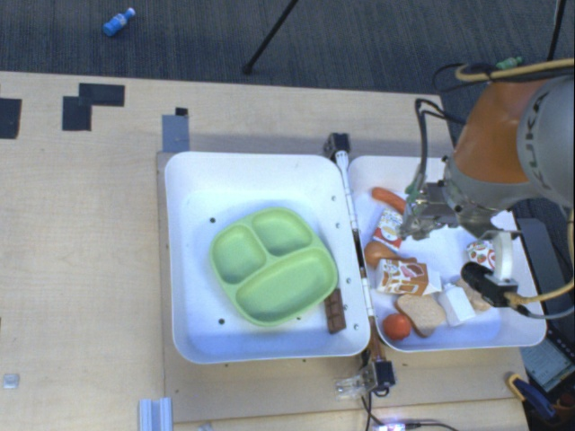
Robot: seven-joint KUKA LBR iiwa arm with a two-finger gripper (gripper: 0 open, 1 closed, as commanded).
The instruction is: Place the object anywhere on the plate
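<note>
A pale wooden bench [81,268] is seen below a strip of dark carpet [269,16], on which a small blue bottle [118,21] is left at the far left. Black tape patches [90,104] are stuck on the bench's left part. Further right, the left bin [180,241] is occupied by a green divided plate [274,266], laid flat with its three compartments bare. A brown bar [334,312] is lodged just beside the plate's lower right edge, against the bin wall. Past the divider, the right bin [521,335] is crowded with toy food. An orange sausage [388,197] is placed near the top, a red-and-white packet [388,232] below it, then a brown roll [375,251] and an orange carton [402,278]. A red tomato [397,327], a bread slice [424,312] and a white block [458,305] are gathered along the lower wall. The gripper [420,223] is lowered into this bin just beside the packet. Whether the claw is apart or together cannot be told. Which item is the object to be moved cannot be told either; all of them are kept in the right bin, well apart from the plate. A white-and-red cup [485,254] is set further right, below the grey-and-orange arm [512,142].
</note>
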